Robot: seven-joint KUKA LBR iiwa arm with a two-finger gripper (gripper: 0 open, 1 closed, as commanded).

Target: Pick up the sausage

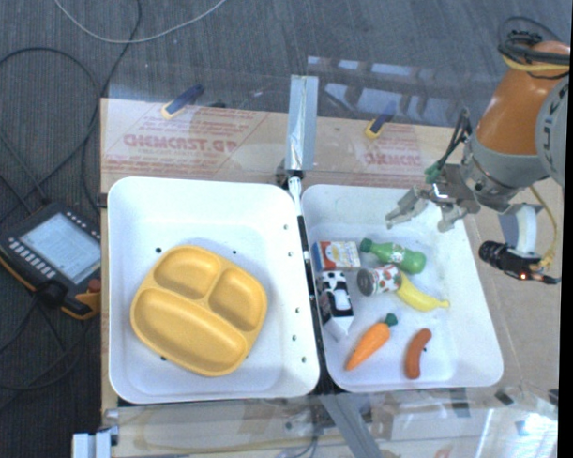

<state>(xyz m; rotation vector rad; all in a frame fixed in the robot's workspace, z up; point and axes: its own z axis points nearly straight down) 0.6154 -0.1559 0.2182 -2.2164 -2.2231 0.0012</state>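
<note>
Sausage (416,354) lay in right bin (481,305), at bin's 5 o'clock: short, plump, orange-red, rounded ends, upright with slight tilt. Carrot (370,342) just beside it at 9 o'clock (leafy green tip up); banana (420,296) at 12. Tool (425,210) hovered over bin's top edge, fingers spread, nothing between them, well apart from sausage. Yellow divided plate (199,310) sat in left bin (137,209).

A robot lab: a control pendant (56,253) with trailing cables (47,93) on grey carpet (227,43), and two white bins (137,209) clamped on a wooden surface (196,140).
</note>
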